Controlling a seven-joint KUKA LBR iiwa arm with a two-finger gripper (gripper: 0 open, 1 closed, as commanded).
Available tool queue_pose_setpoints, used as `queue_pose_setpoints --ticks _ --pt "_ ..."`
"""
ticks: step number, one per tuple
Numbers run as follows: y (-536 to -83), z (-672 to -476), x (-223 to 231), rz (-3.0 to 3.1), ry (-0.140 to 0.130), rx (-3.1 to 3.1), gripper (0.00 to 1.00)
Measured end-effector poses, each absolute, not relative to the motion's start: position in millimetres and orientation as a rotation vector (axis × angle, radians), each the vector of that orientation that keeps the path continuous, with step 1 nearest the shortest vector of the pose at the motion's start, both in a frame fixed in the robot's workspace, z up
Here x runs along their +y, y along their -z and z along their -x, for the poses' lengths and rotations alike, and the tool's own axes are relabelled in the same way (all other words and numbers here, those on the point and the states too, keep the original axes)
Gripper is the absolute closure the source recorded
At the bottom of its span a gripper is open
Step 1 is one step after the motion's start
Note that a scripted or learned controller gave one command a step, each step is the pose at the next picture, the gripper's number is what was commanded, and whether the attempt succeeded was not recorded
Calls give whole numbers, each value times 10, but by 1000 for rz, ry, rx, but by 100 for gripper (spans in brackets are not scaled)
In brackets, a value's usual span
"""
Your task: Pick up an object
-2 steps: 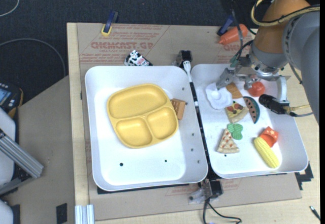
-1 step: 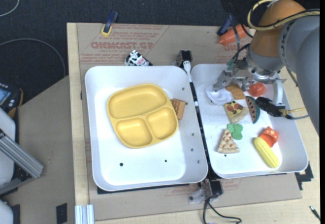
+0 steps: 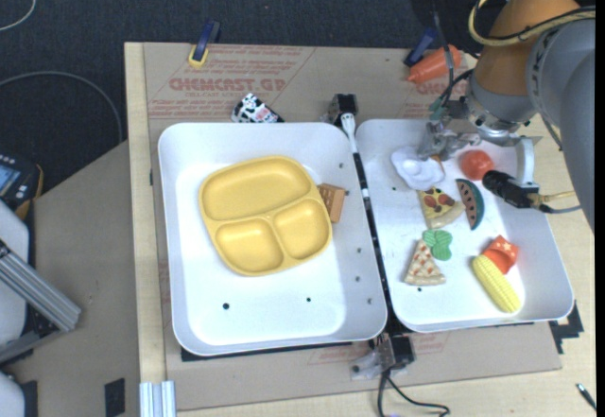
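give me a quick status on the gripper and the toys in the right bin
Gripper low over white toy at right bin far end. Nothing seen held. Tomato, pizza slices close by.

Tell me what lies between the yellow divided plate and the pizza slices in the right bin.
In the camera view, a small brown block sits beside the yellow plate, then bare bin floor and the two bins' meeting walls before the pizza slices.

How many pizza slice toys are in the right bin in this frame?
2. One pizza slice lies mid-bin, just left of the watermelon wedge. The other pizza slice lies nearer the front, below the green piece. The arm covers the bin's far corner, so another could be hidden.
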State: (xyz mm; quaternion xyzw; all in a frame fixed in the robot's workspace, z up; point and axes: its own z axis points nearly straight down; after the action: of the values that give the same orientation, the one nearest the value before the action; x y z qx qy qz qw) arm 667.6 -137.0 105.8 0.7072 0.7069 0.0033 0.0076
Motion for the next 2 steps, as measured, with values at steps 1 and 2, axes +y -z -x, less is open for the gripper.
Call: queue_pose_setpoints --ticks 1,2 --pt "-1505 -6724 -1403 -2217 -5 2218 100" --pt "-2142 -6771 -1364 -2215 -7 2218 100"
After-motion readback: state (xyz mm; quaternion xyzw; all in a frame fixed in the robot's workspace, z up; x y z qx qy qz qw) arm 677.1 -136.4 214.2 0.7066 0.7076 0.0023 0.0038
